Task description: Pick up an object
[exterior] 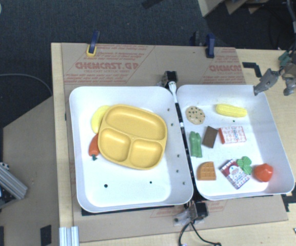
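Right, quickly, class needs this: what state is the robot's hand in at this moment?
Hand: open, holding nothing, raised at the far right corner of the right bin.

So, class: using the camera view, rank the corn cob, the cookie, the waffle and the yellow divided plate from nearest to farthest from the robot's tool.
From the tool, above the right bin's far right corner:
1. Corn cob, back of the right bin.
2. Cookie, back left of the right bin.
3. Waffle, front left of the right bin.
4. Yellow divided plate, in the left bin.
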